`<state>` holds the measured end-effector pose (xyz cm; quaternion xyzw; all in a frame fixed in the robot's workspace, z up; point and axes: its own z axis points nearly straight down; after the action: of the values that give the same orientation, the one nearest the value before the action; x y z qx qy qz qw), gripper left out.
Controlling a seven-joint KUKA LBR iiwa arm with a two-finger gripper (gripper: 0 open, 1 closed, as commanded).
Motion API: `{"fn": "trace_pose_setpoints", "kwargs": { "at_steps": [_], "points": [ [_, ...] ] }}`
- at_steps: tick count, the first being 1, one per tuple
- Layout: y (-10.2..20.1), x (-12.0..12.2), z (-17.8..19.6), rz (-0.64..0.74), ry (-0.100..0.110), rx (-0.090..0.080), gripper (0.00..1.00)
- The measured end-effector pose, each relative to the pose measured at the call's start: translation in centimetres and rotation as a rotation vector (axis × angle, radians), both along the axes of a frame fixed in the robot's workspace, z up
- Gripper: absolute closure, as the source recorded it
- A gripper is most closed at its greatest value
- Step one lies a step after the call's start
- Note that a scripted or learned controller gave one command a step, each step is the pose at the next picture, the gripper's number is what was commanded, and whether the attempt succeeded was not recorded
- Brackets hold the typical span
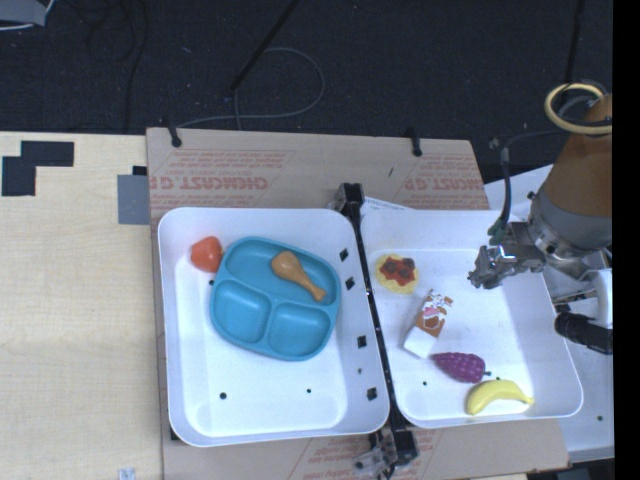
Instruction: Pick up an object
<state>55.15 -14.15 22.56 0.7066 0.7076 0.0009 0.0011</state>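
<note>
My gripper (488, 268) hovers over the right bin's (530, 313) upper right part, with nothing seen in it. To its left lies a small round yellow tart with red topping (397, 272). Below that, a white and red carton (430, 322) lies tilted near the bin's middle. A purple grape bunch (459, 366) and a yellow banana (497, 396) rest near the front edge. The gripper stands apart from all of them.
The left bin (260, 398) holds a blue divided plate (262, 318) with a tan drumstick (298, 274) on it, and a red tomato (206, 254) at the plate's upper left. A black divider (368, 318) runs between the bins. Cardboard lies under both.
</note>
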Motion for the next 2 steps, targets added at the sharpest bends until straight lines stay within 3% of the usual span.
{"fn": "trace_pose_setpoints", "kwargs": {
  "at_steps": [1, 2],
  "points": [
    [-0.1, 0.0, 2.8, -0.001, 0.002, 0.0, 1.0],
    [4.2, 0.5, 2.4, 0.002, 0.006, 0.003, 1.0]
  ]
}}
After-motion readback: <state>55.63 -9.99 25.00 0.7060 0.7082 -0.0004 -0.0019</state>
